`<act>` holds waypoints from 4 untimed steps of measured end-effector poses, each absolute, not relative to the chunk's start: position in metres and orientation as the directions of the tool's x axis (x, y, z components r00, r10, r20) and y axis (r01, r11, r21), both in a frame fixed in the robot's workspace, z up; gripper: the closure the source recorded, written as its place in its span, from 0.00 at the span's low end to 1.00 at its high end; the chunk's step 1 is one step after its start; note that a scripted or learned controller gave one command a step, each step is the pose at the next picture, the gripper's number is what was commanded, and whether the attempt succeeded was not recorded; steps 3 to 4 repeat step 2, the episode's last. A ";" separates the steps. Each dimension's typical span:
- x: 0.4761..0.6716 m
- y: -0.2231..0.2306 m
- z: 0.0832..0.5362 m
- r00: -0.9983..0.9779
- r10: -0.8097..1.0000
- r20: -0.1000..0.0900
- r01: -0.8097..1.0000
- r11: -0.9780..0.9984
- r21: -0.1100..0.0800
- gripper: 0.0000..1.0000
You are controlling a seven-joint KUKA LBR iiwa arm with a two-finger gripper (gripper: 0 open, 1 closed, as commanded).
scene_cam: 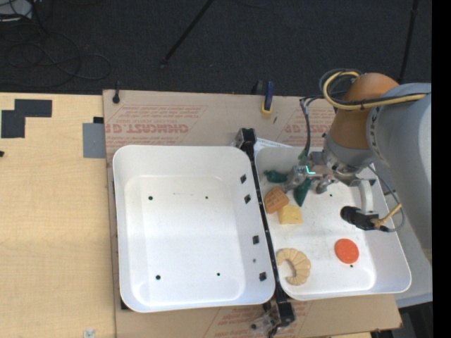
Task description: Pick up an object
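My gripper hangs low over the far left part of the right bin, reaching in from the right. A dark green object lies just left of it, touching or nearly touching the gripper's tip; the arm hides part of that spot. Just below the gripper sit a tan-orange block and a pale yellow block, side by side. A croissant-shaped piece rests near the bin's front left corner. A flat orange-red disc lies toward the front right.
The left bin stands beside the right one, split from it by a black-clipped divider. A blue and yellow clamp grips the cardboard's far edge. The grey arm covers the right bin's far right corner.
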State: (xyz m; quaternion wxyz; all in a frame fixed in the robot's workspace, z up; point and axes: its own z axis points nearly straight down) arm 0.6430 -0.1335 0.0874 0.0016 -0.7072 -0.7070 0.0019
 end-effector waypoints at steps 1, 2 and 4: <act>0.643 -0.128 0.087 -0.001 1.000 0.000 1.000 0.001 -0.004 0.00; 0.643 -0.087 0.087 -0.002 1.000 0.001 1.000 0.002 -0.005 0.00; 0.643 -0.087 0.087 -0.002 1.000 0.001 1.000 0.002 -0.005 0.00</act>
